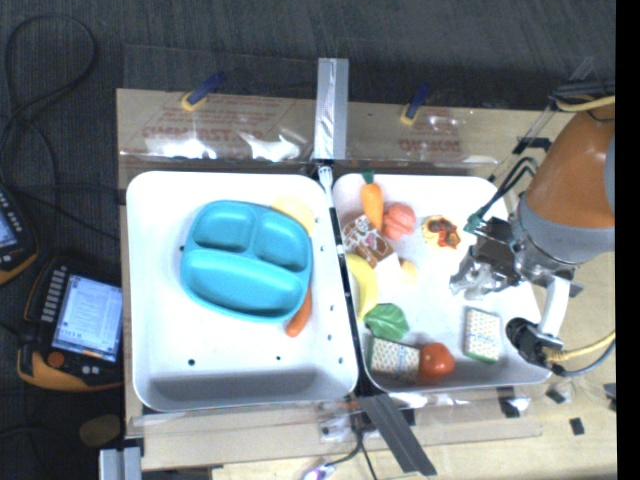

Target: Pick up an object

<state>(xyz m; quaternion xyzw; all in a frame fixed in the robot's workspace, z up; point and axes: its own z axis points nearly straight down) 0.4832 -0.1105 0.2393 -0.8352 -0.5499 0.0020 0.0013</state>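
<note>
Gripper (482, 276) hovers above small, seemingly checkered pale box (482, 334).

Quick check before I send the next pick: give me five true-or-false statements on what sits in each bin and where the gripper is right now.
1. The blue divided tray lies in the left bin. True.
2. The carrot lies in the left bin. False: it is in the right bin, near the top by the divider.
3. The gripper is over the right bin. True.
4. The tomato sits at the far edge of the right bin. False: it is at the near edge, beside the green leafy item.
5. The gripper is over the blue tray. False: it is above bare bin floor, just above a small checked box.
</note>
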